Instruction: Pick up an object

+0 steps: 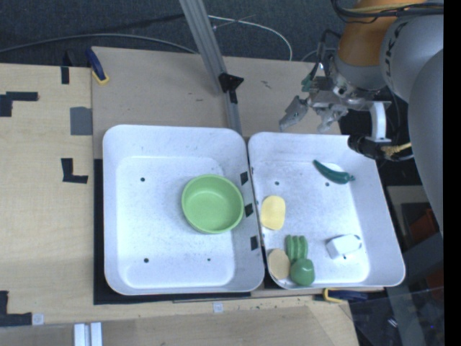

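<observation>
The right bin (374, 193) is my landmark, and I start at its near edge. In its near left corner a green pepper (303, 271) lies against a pale yellow oval piece (279, 264), the two touching, and a ribbed green piece (296, 247) sits just beyond them, touching the pepper. Toward the near right corner of the same bin rests a small white block (343, 246), well apart from that cluster. A little farther in, close to the bin's left wall, lies a flat yellow disc (273, 212). Farther still, toward the bin's far right part, a dark green curved piece (333, 171) lies alone on the white floor. Left of the right bin, sharing the middle wall, is the left bin (130, 150), with a light green bowl (212, 203) standing upright near that shared wall. Beyond the far rim of the right bin, over the bare bench (158, 85), hangs my gripper (310, 115); its two fingers look spread apart with nothing between them. A slanted metal pole (205, 38) rises from the bench past the far left corner of the right bin.
</observation>
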Robot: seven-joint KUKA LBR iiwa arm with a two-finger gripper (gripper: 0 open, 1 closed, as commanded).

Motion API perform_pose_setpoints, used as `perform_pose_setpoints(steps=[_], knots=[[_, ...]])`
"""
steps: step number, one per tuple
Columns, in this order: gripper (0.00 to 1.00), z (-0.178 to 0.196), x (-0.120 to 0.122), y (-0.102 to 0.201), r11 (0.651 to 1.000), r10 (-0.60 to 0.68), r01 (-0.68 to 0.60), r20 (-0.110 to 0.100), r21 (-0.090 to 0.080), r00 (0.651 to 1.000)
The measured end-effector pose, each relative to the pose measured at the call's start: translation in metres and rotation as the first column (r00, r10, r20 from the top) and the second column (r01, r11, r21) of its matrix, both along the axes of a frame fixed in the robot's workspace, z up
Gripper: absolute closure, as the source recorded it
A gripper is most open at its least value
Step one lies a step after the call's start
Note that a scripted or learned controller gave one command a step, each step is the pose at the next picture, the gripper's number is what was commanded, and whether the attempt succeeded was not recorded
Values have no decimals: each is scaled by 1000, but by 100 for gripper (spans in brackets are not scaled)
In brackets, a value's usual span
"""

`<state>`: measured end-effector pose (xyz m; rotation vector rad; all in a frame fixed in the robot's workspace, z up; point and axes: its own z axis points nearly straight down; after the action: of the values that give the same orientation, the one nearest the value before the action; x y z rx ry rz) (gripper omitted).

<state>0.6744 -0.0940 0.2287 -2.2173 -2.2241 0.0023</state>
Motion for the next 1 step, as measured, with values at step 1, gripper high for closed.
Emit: perform_pose_setpoints(steps=[1], knots=[[0,0,0,0,1000,0,0,0,0,1000]])
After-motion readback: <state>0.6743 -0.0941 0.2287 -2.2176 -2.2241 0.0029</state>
